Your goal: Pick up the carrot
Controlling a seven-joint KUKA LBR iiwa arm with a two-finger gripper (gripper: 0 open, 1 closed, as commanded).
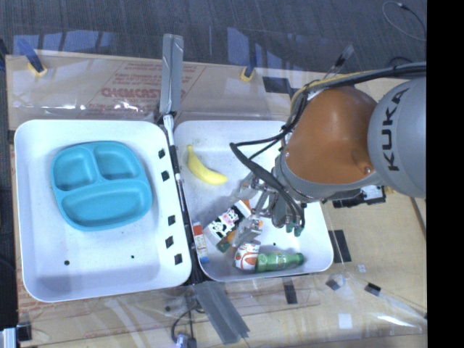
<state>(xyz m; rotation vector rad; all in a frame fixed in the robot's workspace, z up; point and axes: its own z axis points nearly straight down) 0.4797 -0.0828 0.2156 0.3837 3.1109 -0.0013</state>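
Observation:
A small orange piece that looks like the carrot (242,208) shows in the right bin (217,140), at the upper end of a black-and-white patterned carton (225,225). Most of it is hidden by the gripper. My gripper (257,206) hangs low over the middle of the right bin, right at this orange piece and the carton's top. The grey arm with its orange band (330,140) covers the bin's right half. Whether anything sits in the gripper is hidden by its own body.
A yellow banana (204,169) lies at the right bin's upper left. A green bottle (279,259) and a red-and-white can (246,257) lie along its front edge. The left bin (43,267) holds a blue divided plate (101,183).

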